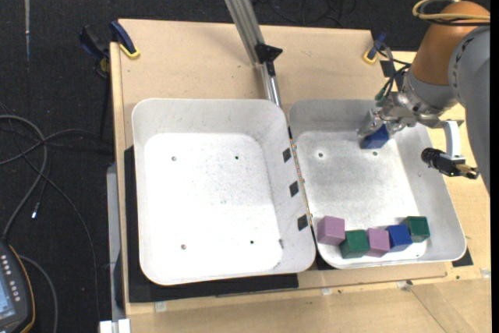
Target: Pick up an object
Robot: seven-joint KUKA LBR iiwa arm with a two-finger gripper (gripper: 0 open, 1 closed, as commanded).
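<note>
My gripper [380, 125] hangs over the far part of the right bin [351, 175], with a blue block [375, 137] between its fingers, lifted just above the bin floor. Along the near edge of the right bin lie several blocks in a row: a purple one [331, 229], a dark green one [355, 243], a second purple one [379, 239], a blue one [399, 235] and a green one [418, 227].
The left bin [207, 183] lies beside the right one, its rim touching at the middle. A slanted metal pole [242, 4] runs down to the gap between the bins at the far side. Clamps [125, 39] sit at the bench's far corners.
</note>
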